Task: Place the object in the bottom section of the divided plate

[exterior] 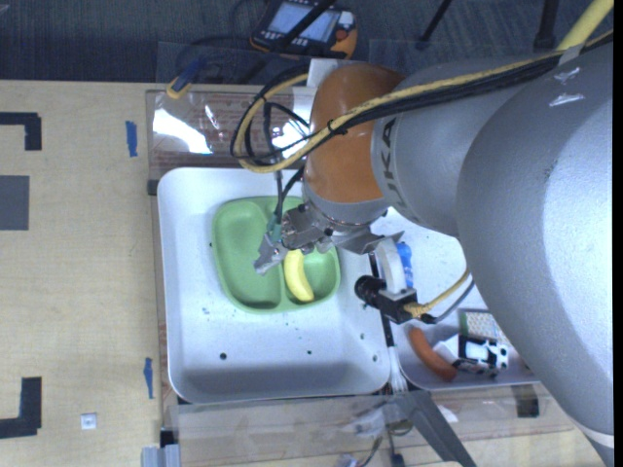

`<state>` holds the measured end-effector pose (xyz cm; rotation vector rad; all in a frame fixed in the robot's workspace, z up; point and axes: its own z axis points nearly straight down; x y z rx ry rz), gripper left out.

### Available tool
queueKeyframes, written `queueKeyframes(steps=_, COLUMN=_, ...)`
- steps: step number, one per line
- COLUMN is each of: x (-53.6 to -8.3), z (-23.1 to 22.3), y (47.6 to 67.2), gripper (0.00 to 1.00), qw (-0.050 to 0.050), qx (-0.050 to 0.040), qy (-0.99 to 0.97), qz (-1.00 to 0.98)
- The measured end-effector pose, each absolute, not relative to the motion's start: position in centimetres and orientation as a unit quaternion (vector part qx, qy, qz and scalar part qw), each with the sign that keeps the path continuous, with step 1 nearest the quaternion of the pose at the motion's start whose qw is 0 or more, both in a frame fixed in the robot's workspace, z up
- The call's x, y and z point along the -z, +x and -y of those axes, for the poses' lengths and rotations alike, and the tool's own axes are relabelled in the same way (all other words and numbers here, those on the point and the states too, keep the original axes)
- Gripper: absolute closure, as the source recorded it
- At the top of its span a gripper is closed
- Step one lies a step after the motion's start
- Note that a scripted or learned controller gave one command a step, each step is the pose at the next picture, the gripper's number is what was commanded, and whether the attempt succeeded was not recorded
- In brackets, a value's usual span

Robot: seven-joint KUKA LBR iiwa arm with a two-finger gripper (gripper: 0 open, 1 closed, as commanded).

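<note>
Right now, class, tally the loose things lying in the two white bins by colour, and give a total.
Green: 1, the divided plate
Yellow: 1, the banana
Orange-red: 1, a sausage-shaped toy
Black and white: 1, a small chequered object
Blue and white: 1, an item partly hidden by the arm
Total: 5

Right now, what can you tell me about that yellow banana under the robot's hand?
The banana is small, smooth and bright yellow, probably a plastic toy. It lies curved, roughly lengthwise toward the camera, at the right side of the green divided plate, which sits in the left white bin. Its upper end is at the gripper and partly hidden by it, so whether the gripper grips it cannot be told.
</note>
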<state>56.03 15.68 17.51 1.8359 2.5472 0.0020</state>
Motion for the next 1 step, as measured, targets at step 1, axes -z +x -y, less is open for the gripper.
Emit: queueKeyframes(steps=1, x=-12.16, z=-15.45, y=55.78, gripper=0.00, qw=-0.001, qx=0.0008, qy=0.619, qz=-0.786)
